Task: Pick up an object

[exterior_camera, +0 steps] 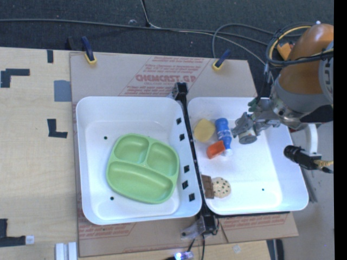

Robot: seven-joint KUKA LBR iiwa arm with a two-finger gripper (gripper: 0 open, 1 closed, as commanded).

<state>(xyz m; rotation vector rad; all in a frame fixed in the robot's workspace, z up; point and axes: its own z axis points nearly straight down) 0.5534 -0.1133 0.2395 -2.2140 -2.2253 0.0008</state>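
The tool (244, 130) hovers over the right bin (282, 199), just beside the blue bottle (223, 131) (whether it's apart or together, I cannot tell). Danger: that bottle touches the orange block (215, 149) and sits near the yellow sponge (204, 129), so a descent could nudge it away.

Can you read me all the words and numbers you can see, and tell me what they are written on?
"CHEMCAST GP" in red letters, on the brown cardboard sheet under the two white bins.
Smaller red lines above and below it on the same sheet: too blurred to read.
Blue bottle in the right bin: any label is too small to read.
Green plate, cookie and yellow piece: no words on them.
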